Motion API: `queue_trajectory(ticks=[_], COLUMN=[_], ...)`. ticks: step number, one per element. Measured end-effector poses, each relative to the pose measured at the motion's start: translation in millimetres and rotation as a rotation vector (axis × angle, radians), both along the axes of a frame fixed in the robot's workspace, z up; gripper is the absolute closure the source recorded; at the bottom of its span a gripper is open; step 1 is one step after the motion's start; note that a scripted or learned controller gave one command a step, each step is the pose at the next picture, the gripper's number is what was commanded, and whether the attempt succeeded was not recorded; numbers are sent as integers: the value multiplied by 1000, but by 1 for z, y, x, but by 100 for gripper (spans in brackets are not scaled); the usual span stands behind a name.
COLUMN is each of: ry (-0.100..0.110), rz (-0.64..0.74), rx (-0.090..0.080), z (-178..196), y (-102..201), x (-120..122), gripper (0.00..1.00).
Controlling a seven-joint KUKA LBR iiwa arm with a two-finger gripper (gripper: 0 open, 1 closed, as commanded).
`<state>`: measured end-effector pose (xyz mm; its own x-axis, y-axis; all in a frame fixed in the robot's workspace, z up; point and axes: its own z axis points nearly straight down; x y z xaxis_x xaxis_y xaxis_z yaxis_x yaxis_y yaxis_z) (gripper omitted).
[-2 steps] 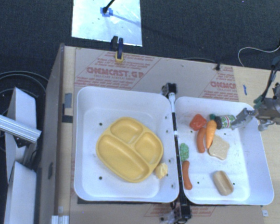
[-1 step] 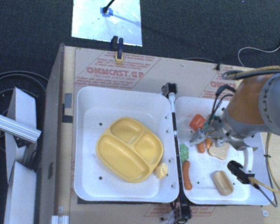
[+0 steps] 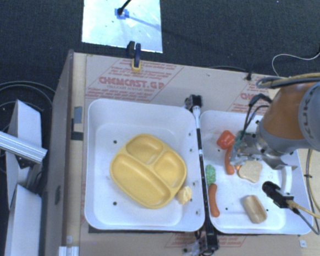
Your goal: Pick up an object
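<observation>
Nearest edge of the right bin (image 3: pixel 284 231): bread roll (image 3: pixel 254 208) and sausage (image 3: pixel 214 199) lie loose and apart, easy to approach from above. Green piece (image 3: pixel 210 173) sits against the divider wall, awkward to pinch. Left bin (image 3: pixel 95 147) holds the yellow tray (image 3: pixel 148 169) with a small yellow piece (image 3: pixel 184 194) touching its corner. Further back, the gripper (image 3: pixel 239 156) hangs low over the right bin; can't tell if it's spread or pinched. Likely target: the toast slice (image 3: pixel 250 171), just beside the gripper on its near side, touching the orange stick (image 3: pixel 230 165). Red pepper (image 3: pixel 226 139) sits just behind.
</observation>
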<state>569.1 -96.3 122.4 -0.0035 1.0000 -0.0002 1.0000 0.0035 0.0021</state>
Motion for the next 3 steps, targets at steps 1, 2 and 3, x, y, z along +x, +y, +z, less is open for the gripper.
queue_trajectory(ticks=[1, 2, 3], ry=[0, -3, -1], rz=[0, 1, 2], rx=[0, 2, 0], z=[0, -35, -27], y=[0, 15, 14], x=[0, 31, 31], gripper=[0, 0, 100])
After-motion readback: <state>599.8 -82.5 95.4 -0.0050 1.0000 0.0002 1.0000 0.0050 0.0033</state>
